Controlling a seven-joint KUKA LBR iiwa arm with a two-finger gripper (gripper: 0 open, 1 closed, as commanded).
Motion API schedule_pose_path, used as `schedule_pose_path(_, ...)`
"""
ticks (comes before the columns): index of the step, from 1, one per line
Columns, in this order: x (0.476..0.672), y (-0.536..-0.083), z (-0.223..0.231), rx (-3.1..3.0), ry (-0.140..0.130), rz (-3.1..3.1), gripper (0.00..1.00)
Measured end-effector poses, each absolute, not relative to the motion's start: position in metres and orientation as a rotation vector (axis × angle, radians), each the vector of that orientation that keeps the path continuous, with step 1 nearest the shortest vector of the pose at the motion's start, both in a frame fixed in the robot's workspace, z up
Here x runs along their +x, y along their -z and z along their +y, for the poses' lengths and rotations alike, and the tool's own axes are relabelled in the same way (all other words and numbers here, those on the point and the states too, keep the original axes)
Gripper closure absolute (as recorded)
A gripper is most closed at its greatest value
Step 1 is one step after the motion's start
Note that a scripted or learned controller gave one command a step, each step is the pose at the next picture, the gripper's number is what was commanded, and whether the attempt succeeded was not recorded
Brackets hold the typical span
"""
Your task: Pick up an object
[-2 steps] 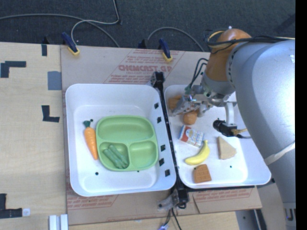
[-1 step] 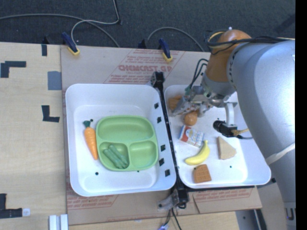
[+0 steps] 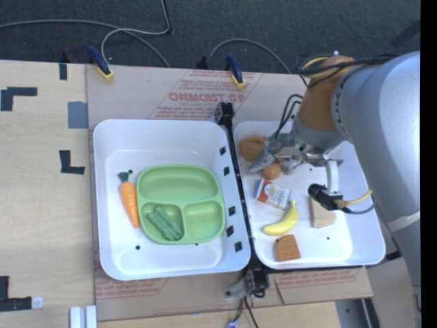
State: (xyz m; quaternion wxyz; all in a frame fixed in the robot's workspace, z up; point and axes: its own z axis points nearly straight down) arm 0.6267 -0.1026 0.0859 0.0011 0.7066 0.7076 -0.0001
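My gripper (image 3: 278, 154) is low in the right bin (image 3: 362, 251), near its back left corner. It sits right beside a brown rounded item (image 3: 251, 146) and just above a small orange-brown item (image 3: 272, 171). I cannot make out whether it touches either one. Further forward in this bin lie a small red and white carton (image 3: 272, 195), a yellow banana (image 3: 283, 221), a square brown cracker (image 3: 287, 249) and a pale wedge of bread (image 3: 322, 214). The arm's grey body covers the bin's right back part.
The left bin (image 3: 109, 183) holds a green divided plate (image 3: 183, 202) with green beans (image 3: 164, 223) in its front left compartment, and a carrot (image 3: 129, 201) lies beside the plate. A black divider (image 3: 232, 176) separates the bins. Cables and clamps run along the bench's back edge.
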Motion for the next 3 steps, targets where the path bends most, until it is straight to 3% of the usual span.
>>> schedule_pose_path(1,0.660,-0.091,-0.096,2.249,0.039,2.235,0.00)
schedule_pose_path(2,0.636,-0.086,-0.098,2.219,0.000,2.221,0.00)
schedule_pose_path(3,0.635,-0.095,-0.098,2.217,0.003,2.223,1.00)
